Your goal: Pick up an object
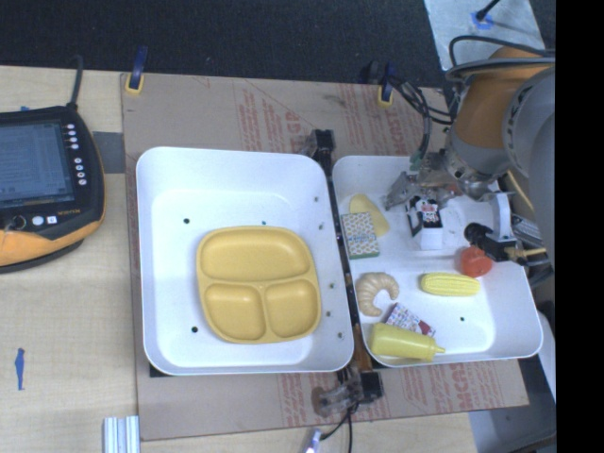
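My gripper (422,199) hangs low over the back of the right bin (510,333), reached in from the right. Just below it is a small white item with red and black markings (432,228), partly hidden by the gripper; contact cannot be judged. Around it in this bin lie a yellow wedge (372,209), a green patterned box (360,235), a croissant (376,292), a corn cob (448,284), a red tomato (477,261), a yellow bottle (404,343) and a red-and-white packet (411,320).
The left bin (165,215) holds a yellow divided plate (257,283). A teach pendant (42,182) lies on the bench at far left. Cables (415,102) run behind the right bin, and a black clamp (323,143) sits between the bins.
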Tool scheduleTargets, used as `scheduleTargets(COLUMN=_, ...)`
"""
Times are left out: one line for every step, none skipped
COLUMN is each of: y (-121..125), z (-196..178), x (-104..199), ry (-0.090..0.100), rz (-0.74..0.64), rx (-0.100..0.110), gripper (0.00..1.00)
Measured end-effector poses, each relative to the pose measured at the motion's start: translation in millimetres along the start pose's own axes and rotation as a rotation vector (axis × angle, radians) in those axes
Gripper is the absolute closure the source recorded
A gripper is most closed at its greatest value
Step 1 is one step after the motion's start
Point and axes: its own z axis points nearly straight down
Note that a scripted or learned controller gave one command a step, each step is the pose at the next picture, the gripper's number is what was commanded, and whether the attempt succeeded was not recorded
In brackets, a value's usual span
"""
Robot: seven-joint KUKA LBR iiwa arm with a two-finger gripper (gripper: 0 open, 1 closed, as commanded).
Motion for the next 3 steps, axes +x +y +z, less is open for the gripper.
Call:
scheduleTargets(y=-0.1, z=0.2, x=21.2, ry=0.0, rz=-0.001, rx=0.002, gripper=0.0)
scheduleTargets(y=0.2, z=-0.3, x=5.9, ry=-0.001, rz=0.002, rx=-0.003, gripper=0.0)
scheduleTargets(y=0.1, z=-0.4, x=-23.2, ry=-0.001, rz=0.003, rx=-0.004, gripper=0.0)
